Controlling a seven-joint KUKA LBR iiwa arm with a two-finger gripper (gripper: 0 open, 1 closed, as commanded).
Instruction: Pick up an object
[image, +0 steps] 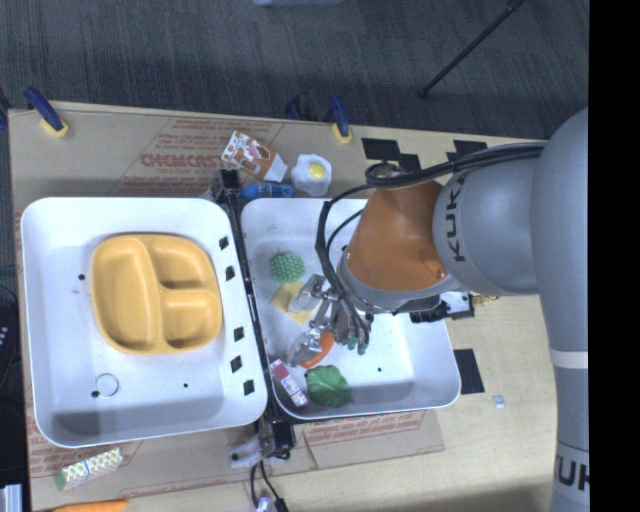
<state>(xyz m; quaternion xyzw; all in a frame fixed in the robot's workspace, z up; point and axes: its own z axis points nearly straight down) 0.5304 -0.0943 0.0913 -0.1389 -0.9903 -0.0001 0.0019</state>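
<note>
Over right bin (432, 372), near half: gripper (335, 328) hovering, fingers' spread impossible to tell. Orange object (318, 349) lying just left and nearward of the tips, green leafy piece (328, 384) nearer still.

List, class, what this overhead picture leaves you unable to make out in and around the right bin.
- Gripper: open or shut is too small and cluttered to tell.
- Orange item: partly under the gripper; whether it is gripped is unclear.
- Right bin: the arm covers much of its floor.
- Red packet: label too small to read.
- Green item: too blurred to identify.
</note>
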